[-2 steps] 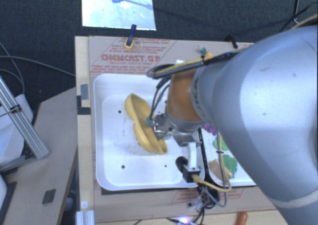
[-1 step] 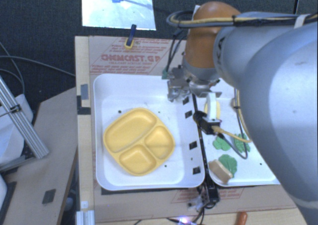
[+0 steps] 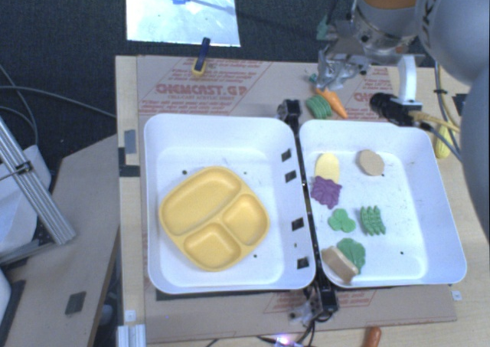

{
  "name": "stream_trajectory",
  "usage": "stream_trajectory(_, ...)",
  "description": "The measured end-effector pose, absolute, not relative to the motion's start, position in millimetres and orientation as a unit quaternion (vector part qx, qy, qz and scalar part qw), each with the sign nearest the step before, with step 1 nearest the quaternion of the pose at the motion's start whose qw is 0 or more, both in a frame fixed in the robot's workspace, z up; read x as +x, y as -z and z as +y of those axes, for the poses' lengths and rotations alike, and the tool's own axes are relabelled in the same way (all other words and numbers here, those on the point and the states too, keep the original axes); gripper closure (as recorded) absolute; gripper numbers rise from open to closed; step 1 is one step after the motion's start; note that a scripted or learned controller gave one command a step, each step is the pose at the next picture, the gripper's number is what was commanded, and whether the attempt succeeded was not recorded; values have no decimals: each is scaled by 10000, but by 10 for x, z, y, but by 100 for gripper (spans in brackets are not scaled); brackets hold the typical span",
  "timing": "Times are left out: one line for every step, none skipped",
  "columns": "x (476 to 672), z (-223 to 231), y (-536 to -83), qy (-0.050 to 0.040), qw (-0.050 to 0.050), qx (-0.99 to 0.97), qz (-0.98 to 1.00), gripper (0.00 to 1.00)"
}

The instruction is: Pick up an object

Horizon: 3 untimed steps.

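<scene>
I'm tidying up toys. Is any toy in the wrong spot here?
Yes. A toy carrot with a green piece beside it lies on the board behind the right bin, outside its rim, just below the end effector. The other toy foods sit inside that bin, so this one looks dropped or stray.

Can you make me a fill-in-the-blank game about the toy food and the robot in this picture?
1. The yellow tray sits in the ____ bin.
2. The purple toy lies just below the ____ toy.
3. The gripper hangs over an orange toy ____.
4. That toy lies ____ the bins.

Missing words: left; yellow; carrot; outside
</scene>
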<state>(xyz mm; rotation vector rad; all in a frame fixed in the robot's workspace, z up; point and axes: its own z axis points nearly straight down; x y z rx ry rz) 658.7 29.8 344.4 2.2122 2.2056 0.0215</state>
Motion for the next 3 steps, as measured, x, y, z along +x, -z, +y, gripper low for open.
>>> stream_trajectory(6672,963,-2177,18,-30,7037,7104,100)
stream_trajectory(6654,1512,-758,17,-26,7043,7099,100)
stream_trajectory(5690,1606,-882,-36,57,7083,7059,100)
